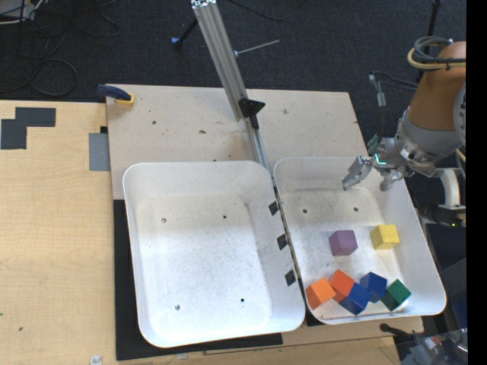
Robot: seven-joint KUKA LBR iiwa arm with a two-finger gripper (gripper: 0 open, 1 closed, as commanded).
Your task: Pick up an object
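In the right bin (426, 249) lie several small blocks. A purple block (343, 242) sits near the middle and a yellow block (385, 236) to its right. Along the near edge cluster two orange blocks (330, 287), two blue blocks (365, 291) and a green block (396, 293). My gripper (373, 176) hangs over the bin's far right corner, above and behind the blocks, with its two fingers spread open and nothing between them.
The left bin (152, 188) stands beside the right one, split from it by a ridge with black clips (281, 241). A slanted aluminium bar (224, 59) rises behind the bins. A blue and yellow clamp (116, 94) lies at the board's far left corner.
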